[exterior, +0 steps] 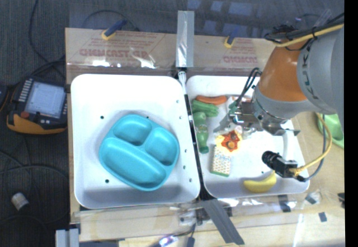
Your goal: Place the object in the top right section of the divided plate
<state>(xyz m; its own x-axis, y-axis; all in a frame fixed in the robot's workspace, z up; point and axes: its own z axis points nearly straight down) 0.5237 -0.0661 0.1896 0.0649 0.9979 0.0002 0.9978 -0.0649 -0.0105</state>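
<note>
A blue divided plate (pixel 139 151) lies in the left bin (pixel 89 94), its three sections bare. The right bin (pixel 291 181) holds toy food: a carrot (pixel 211 99) and green vegetables (pixel 201 120) at its left side, a red and orange item (pixel 230 141), a yellow-green wafer (pixel 222 164) and a banana (pixel 260 183) near the front. My gripper (pixel 239 116) hangs low over the middle of the right bin, just above the red and orange item. The wrist hides its tips.
A metal divider (pixel 190 128) separates the two bins. A handheld controller (pixel 39 107) lies on the floor at far left. A black and yellow cable (pixel 305 170) crosses the right bin's front right corner. Cardboard (pixel 128 47) backs the bins.
</note>
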